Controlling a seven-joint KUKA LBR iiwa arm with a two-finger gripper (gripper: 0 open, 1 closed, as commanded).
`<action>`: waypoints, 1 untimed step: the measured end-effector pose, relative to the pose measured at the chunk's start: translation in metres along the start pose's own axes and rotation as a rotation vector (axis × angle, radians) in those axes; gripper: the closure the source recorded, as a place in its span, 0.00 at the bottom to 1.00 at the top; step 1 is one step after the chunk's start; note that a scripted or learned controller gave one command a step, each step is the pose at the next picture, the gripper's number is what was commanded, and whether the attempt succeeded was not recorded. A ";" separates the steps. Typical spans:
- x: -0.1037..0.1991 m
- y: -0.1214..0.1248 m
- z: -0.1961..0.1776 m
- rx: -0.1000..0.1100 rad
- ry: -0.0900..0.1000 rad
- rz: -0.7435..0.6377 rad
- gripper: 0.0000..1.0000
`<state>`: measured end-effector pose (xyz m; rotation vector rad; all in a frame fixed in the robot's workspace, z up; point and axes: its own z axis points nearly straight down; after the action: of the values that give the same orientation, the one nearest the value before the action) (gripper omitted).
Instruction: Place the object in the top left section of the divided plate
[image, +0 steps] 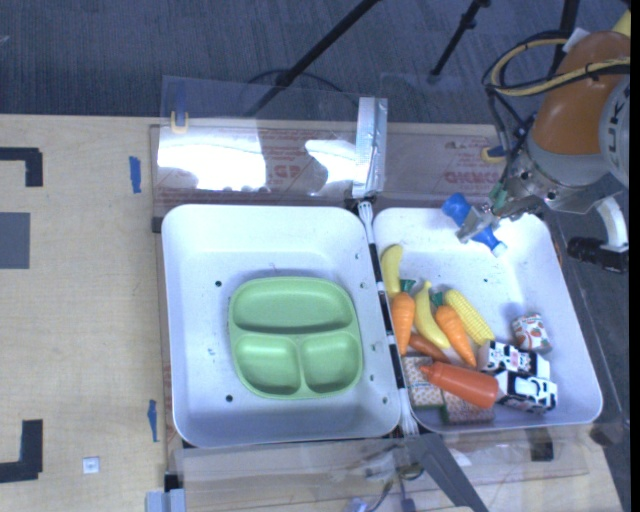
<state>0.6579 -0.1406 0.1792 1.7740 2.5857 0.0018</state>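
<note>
The green divided plate (294, 336) lies in the left bin (200, 250). It has one long section at the back and two smaller ones at the front, all bare. The toy foods lie in the right bin (570, 300): a yellow banana (390, 266), an orange carrot (402, 320), a second banana (427, 316), a corn cob (469, 316), another carrot (458, 337) and a red-orange piece (461, 382). My gripper (474, 226) hangs over the back left corner of the right bin. Its blue-tipped fingers (456, 210) stand open with nothing between them.
A black-and-white cow-patterned item (522, 373) and a small brown-and-white piece (529, 332) sit at the right bin's front right. A clear plastic wall (260, 150) and a metal post (370, 145) rise behind the bins. The ridge (378, 300) between the bins runs front to back.
</note>
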 end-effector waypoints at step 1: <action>0.052 0.026 -0.044 -0.002 0.000 -0.258 1.00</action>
<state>0.6635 -0.0825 0.2227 1.4256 2.7917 0.0034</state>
